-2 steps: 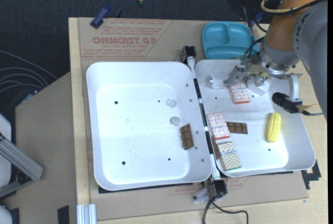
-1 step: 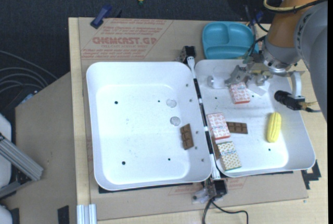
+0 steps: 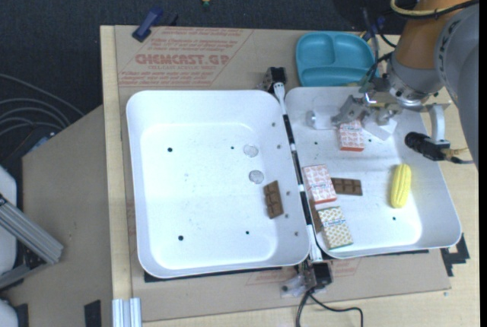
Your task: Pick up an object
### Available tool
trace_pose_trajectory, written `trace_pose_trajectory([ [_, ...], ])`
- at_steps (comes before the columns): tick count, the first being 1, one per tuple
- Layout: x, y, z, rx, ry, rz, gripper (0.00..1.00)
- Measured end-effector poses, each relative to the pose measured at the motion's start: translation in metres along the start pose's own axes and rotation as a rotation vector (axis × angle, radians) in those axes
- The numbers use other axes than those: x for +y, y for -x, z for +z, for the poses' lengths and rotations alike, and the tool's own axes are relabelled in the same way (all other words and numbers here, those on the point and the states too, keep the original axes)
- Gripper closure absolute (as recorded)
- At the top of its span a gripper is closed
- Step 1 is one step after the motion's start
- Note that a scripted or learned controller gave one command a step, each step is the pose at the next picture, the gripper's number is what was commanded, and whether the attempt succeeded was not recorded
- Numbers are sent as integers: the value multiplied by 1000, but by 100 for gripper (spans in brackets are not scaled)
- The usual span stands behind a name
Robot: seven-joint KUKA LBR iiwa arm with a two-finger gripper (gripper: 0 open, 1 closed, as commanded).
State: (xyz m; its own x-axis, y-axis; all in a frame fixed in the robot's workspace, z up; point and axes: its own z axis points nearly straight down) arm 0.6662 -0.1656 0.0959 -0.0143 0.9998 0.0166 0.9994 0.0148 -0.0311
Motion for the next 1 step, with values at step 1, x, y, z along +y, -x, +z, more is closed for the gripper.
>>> trace_pose_trajectory([
  [1,-2,-24,1,-27,3,9,0],
])
